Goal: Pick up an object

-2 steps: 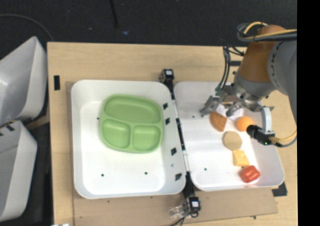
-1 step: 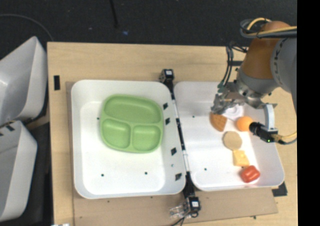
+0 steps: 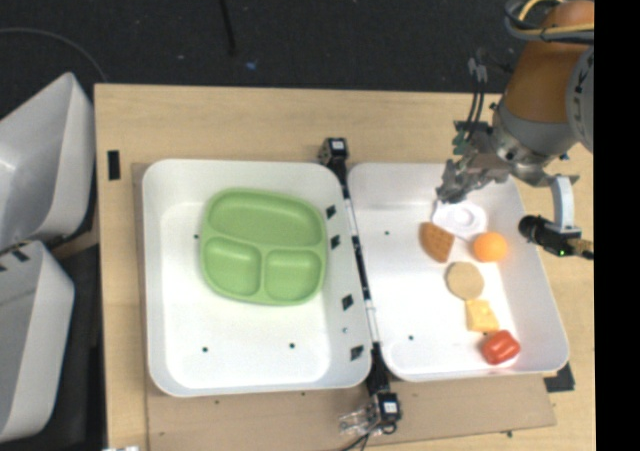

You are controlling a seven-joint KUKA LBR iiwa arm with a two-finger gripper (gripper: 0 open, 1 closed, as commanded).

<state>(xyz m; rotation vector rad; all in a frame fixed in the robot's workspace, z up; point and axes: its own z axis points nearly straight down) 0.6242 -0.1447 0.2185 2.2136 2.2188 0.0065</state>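
The camera view looks down at a slant on a tan tabletop [image 3: 120,129] carrying two shallow white bins side by side, their inner rims meeting along a line of black clips.

The left bin [image 3: 170,339] holds a green divided plate [image 3: 265,246] in its upper middle; bare white floor runs along the bin's near side and its left side.

The right bin [image 3: 410,339] has all its things gathered in its right half. A white round piece [image 3: 466,220] lies near the far right part of the floor. Just beside it to the left is a brown wedge-shaped piece [image 3: 436,241], and to its right an orange ball [image 3: 489,247]. Below these sits a tan round disc [image 3: 464,281], then a yellow block [image 3: 482,316] touching or nearly touching the disc, and a red piece [image 3: 500,346] close to the bin's near right rim. The left half of this bin, next to the clips, is bare floor.

The arm comes in from the right with its orange band high up, and the hand [image 3: 458,189] hangs over the far right part of the right bin, directly above the white round piece and near the far rim. Whether the hand is spread or closed cannot be told from here, and nothing can be seen held in it.
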